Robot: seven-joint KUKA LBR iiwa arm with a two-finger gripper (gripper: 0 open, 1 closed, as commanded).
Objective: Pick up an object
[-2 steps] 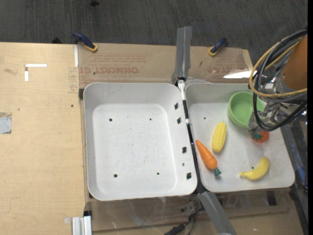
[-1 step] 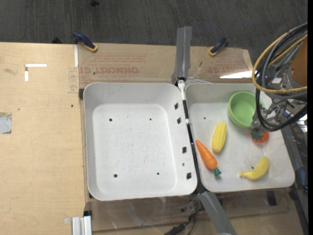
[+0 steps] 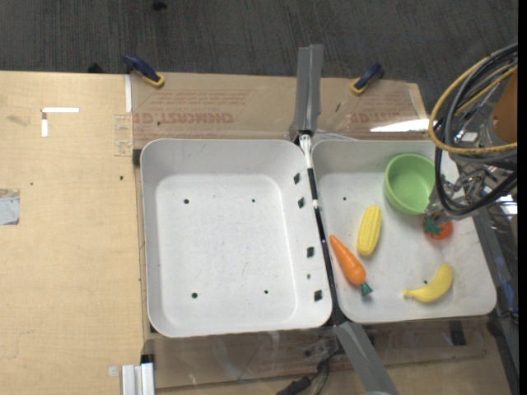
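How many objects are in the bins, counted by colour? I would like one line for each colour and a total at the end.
Yellow: 2, the corn and the banana
Orange: 1, the carrot
Green: 1, the bowl
Red-orange: 1, a small round object under the gripper, partly hidden
Total: 5, all in the right bin

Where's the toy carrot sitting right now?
The carrot lies in the right bin, against its left wall by the divider between the bins, just left of and below the corn cob, with the banana further right.
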